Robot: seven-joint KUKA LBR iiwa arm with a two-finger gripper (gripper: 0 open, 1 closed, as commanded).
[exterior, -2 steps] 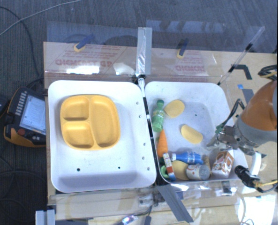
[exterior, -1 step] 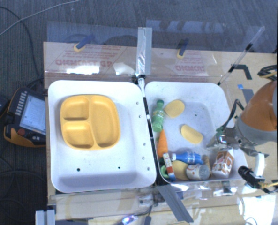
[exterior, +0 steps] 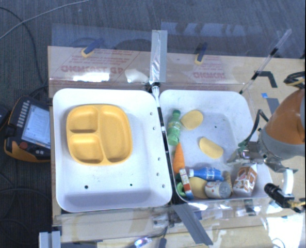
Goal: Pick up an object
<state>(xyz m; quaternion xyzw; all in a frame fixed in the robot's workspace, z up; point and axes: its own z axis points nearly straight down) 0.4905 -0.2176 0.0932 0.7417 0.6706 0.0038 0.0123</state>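
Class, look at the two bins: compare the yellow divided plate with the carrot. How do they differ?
The yellow divided plate lies alone in the left bin; the carrot lies in the right bin among other items. The plate is broad, squarish and yellow; the carrot is slim, tapered and orange. Both lie flat.

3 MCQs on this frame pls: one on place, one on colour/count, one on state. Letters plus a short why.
1. The yellow divided plate lies in:
A. left bin
B. right bin
C. on the floor

2. The carrot is:
A. blue
B. orange
C. white

3. The gripper is:
A. over the left bin
B. lifting the plate
C. at the right bin's right side, near a snack bag

Answers:
1 A, it rests on the left bin floor.
2 B, orange along the divider.
3 C, above the snack bag in the right bin.
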